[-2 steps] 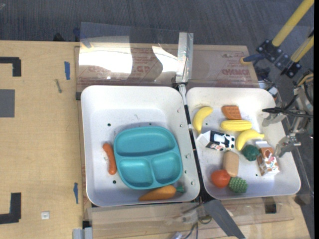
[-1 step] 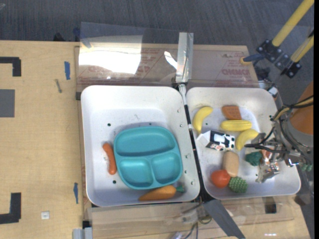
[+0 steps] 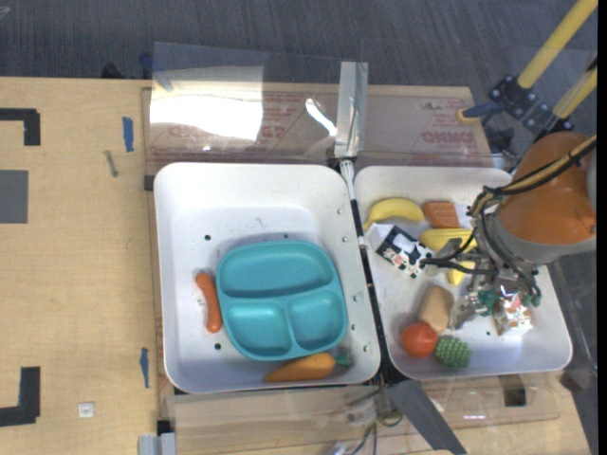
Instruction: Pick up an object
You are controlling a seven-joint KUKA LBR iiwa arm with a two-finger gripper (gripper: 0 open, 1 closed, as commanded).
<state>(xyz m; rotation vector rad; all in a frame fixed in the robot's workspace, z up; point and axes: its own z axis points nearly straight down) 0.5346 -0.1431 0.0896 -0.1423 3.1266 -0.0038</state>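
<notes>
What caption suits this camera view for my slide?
Arm reaches over the right bin of toy food; a teal tray sits in the left bin.

One fixed camera looks down at a slant from above the bench, taking in both bins [image 3: 171, 254]

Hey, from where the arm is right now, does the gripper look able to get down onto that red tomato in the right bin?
Probably yes. The gripper hovers over the right bin, near the tomato. The tomato's top is uncovered, though a tan piece and a green bumpy piece crowd its sides.
</notes>
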